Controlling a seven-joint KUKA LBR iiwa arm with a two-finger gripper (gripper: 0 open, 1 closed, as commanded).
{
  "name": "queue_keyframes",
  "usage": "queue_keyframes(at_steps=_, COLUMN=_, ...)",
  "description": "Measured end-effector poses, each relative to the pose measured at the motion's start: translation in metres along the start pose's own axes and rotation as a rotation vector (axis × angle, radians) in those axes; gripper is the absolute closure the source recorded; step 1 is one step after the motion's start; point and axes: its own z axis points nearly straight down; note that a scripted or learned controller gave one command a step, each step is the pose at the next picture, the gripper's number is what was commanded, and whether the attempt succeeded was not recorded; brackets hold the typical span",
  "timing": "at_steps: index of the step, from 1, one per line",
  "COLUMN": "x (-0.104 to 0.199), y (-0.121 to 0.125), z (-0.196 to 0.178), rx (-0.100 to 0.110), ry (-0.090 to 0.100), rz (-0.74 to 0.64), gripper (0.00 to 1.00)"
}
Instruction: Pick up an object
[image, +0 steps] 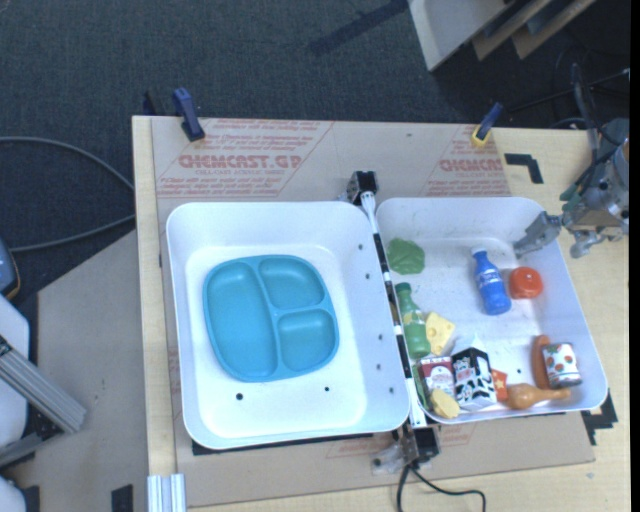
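The gripper (545, 232) hovers at the right bin's (450, 212) two o'clock edge; whether it is released or clenched, I cannot tell. Nearest lies the blue bottle (490, 284), toward the centre. It is probably light, stiff, slippery plastic; best taken across its body.

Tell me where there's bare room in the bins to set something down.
Left bin: a white margin all round the blue divided plate. Right bin: bare floor between blue bottle and milk carton. Its left wall and front edge are crowded.
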Motion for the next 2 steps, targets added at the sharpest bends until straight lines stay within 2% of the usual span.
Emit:
queue_keyframes(at_steps=1, x=0.025, y=0.036, z=0.083, rx=0.003, ry=0.002, rz=-0.001, gripper=0.0)
queue_keyframes(at_steps=2, x=0.033, y=0.041, z=0.146, rx=0.003, ry=0.002, rz=0.0, gripper=0.0)
